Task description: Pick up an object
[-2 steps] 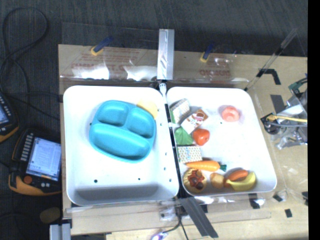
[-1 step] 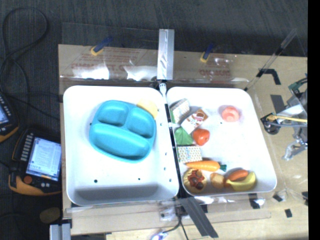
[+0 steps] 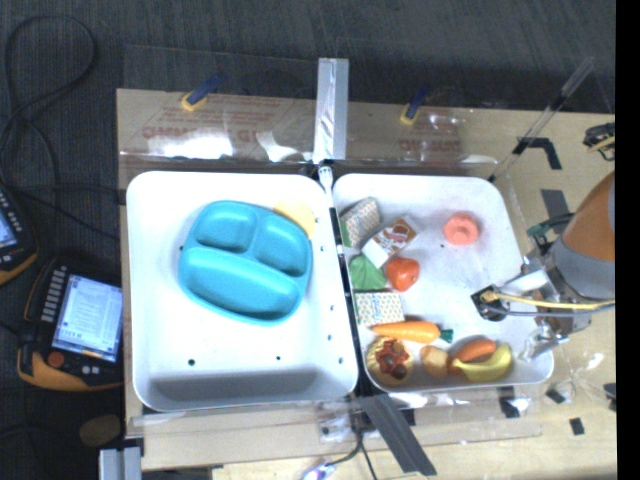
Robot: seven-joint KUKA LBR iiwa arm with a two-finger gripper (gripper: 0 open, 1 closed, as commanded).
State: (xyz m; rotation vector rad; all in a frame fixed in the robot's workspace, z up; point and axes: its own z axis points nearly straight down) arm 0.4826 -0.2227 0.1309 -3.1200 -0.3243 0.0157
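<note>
The right bin (image 3: 500, 208) holds several toy foods along its left and near sides. Among them are a pink round piece (image 3: 461, 230), a red tomato (image 3: 401, 273), a small carton (image 3: 397, 236), a carrot (image 3: 405, 331), a banana (image 3: 487, 369) and an orange piece (image 3: 475, 348). My gripper (image 3: 540, 336) hangs at the bin's right wall, just right of the banana and above the near right corner. Nothing shows between its tips.
The left bin (image 3: 150, 368) carries a blue divided plate (image 3: 245, 258) with a yellow piece (image 3: 296, 214) behind it. A grey packet (image 3: 360, 218), a green piece (image 3: 364, 273) and a checkered packet (image 3: 378, 308) lie by the divider. A dish of mixed food (image 3: 390, 358) sits near the front.
</note>
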